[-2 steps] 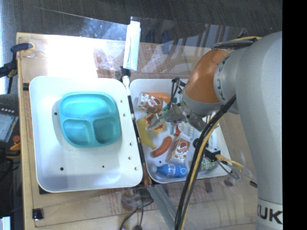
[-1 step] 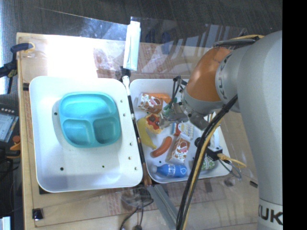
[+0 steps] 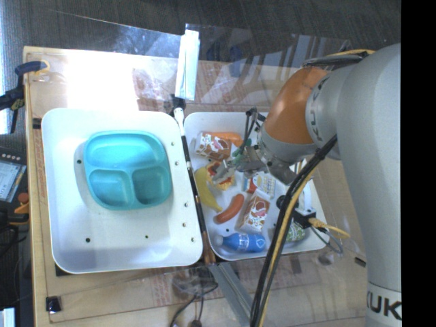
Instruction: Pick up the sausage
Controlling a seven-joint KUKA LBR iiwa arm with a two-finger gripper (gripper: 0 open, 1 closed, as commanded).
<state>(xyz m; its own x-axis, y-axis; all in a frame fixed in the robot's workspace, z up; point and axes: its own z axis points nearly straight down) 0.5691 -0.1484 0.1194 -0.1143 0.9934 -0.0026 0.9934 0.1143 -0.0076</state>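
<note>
- arm [image 3: 354, 114] comes in from the right, grey body with orange band [image 3: 293, 111] above the wrist, bulk of it hanging over the right bin [image 3: 204, 125].
- gripper [image 3: 240, 161] sits low over the middle of the right bin, among the clutter; dark fingers blur into the items beneath, so how far apart they stand cannot be told, and nothing can be seen held between them.
- sausage [image 3: 229, 208] lies in the right bin, lower middle, reddish-orange, slanted with its upper end toward the right. it rests on the bin floor, below and slightly left of the gripper, apart from it.
- just left of the sausage: a yellow banana-like piece [image 3: 204, 188], running along the bin's left wall.
- just right of the sausage: a small printed packet [image 3: 257, 212], red and white, tilted.
- below the sausage: a blue bottle-shaped item [image 3: 243, 242] lying on its side near the bin's bottom edge.
- upper part of the right bin: another printed packet [image 3: 212, 146] with an orange item [image 3: 228, 137] beside it; details too small to read.
- left bin [image 3: 68, 237] holds a teal divided plate [image 3: 127, 169], three compartments, one large on top and two smaller below, sitting upper middle of the bin.
- black cables [image 3: 276, 251] trail from the arm down across the right bin's lower right part.
</note>
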